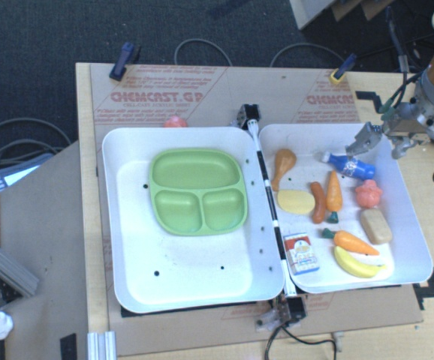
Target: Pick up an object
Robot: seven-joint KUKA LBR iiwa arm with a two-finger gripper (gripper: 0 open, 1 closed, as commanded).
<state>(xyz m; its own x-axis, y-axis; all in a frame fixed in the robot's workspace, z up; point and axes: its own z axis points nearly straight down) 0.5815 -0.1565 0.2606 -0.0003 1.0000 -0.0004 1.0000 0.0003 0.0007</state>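
Gripper (383, 136): at far right corner of right bin (412, 223), fingers spread, gripping nothing, just right of and above blue bottle (350, 166). Bottle lying in right bin, far side, left of pink toy (368, 194).

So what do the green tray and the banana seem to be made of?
Green tray: looks like moulded plastic, matte, one even colour with rounded compartments. Banana: probably plastic toy food, smooth with a slight sheen; the view is too small to be sure.
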